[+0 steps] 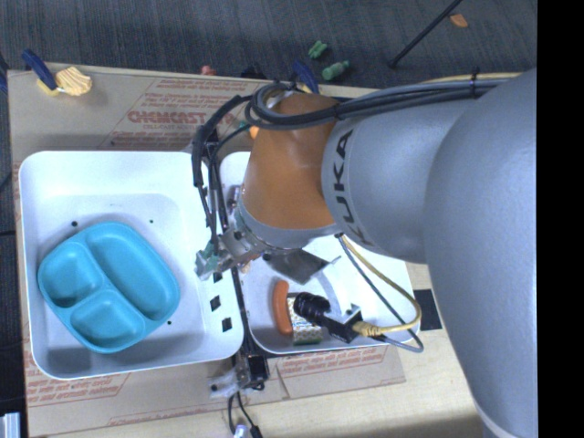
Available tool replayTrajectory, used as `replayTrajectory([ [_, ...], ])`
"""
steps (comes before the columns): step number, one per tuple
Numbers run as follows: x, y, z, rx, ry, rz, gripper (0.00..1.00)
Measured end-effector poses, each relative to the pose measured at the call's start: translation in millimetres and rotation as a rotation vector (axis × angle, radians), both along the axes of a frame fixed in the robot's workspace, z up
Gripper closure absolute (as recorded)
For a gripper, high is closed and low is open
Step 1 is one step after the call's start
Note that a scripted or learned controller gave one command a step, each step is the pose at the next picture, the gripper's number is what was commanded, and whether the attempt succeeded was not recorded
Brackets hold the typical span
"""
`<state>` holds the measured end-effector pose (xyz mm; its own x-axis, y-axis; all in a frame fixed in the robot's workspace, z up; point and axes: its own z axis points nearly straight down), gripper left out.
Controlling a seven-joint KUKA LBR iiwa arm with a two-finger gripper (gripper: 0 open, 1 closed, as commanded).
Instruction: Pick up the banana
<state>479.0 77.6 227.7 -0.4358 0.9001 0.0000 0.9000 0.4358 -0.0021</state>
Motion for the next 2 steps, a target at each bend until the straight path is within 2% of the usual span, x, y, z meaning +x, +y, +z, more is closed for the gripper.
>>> replayTrajectory([
  [1,-2,-45,242,0.0,-0.006,0.153,1.0],
  [2,23,46,160,0.0,0.0,0.309,1.0],
])
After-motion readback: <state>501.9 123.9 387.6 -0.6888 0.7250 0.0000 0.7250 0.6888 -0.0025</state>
